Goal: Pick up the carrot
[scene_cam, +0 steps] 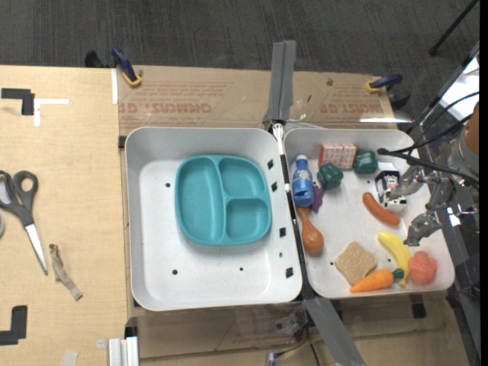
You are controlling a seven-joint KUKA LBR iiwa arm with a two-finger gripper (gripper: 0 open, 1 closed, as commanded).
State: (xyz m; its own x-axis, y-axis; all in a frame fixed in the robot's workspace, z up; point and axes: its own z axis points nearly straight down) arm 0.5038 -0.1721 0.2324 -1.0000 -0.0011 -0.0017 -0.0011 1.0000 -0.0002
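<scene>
- Scissors [24, 208] lay on the bare wooden bench at the far left of the frame, well apart from both bins.
- Left of centre, the left bin [145, 280] held a teal divided plate [224, 200] and nothing else.
- Just right of the divider, in the right bin [328, 287], a blue bottle [302, 180] stood above a brown drumstick-shaped toy [309, 232]; a pink box [338, 156] and two dark green pieces [330, 174] sat toward the upper part of that bin.
- Lower down, a slice of toy bread [355, 261] lay beside the carrot [373, 281], which rested near the bin's lower right edge, tip pointing left, with a banana [394, 247] and a pinkish fruit [422, 268] just beside its leafy end.
- A red sausage [380, 209] lay above the banana.
- At the right edge, the gripper [415, 231] hovered over the bin, above and right of the carrot; whether its fingers were apart or together could not be told.
- The approach appeared to be the step in hand: nothing was held, and the next move would call for shifting toward the lower left and descending onto the carrot without catching the banana or the fruit.
</scene>
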